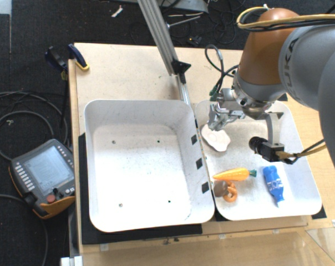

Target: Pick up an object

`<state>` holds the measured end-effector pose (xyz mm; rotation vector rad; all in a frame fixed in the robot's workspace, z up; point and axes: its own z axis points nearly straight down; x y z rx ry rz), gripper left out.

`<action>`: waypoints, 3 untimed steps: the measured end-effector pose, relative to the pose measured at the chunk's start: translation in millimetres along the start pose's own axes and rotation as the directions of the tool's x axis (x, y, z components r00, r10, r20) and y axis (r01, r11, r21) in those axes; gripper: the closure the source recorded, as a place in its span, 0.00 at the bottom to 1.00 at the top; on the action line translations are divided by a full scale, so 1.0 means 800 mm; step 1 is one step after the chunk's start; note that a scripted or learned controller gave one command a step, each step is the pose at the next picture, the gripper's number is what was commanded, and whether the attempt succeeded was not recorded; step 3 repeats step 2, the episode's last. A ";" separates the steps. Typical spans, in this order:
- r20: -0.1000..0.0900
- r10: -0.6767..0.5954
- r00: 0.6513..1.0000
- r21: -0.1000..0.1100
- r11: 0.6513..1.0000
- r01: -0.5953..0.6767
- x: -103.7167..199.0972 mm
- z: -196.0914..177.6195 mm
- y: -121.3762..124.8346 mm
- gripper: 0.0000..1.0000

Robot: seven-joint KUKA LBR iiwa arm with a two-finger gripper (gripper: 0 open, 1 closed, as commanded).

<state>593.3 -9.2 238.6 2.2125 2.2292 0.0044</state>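
Hand [217, 122]: low over the right bin's [250, 205] far inner corner; spread or pressed together, cannot tell.
White lump [217, 141]: on that bin's floor, just under the hand.
Orange carrot [231, 174]: nearer the bin's front.
Progress: apparently nothing raised; grasp and lift remain.

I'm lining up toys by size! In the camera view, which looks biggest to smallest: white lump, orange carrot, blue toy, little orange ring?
1. white lump
2 and 3. orange carrot and blue toy look about alike, so I won't rank them
4. little orange ring, the smallest
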 end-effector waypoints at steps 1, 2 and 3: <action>0.000 0.000 1.000 0.000 1.000 0.000 0.062 -0.004 0.020 1.00; 0.000 0.000 1.000 0.002 1.000 0.000 0.134 0.010 0.032 1.00; 0.000 0.000 1.000 0.002 1.000 0.000 0.134 0.010 0.032 1.00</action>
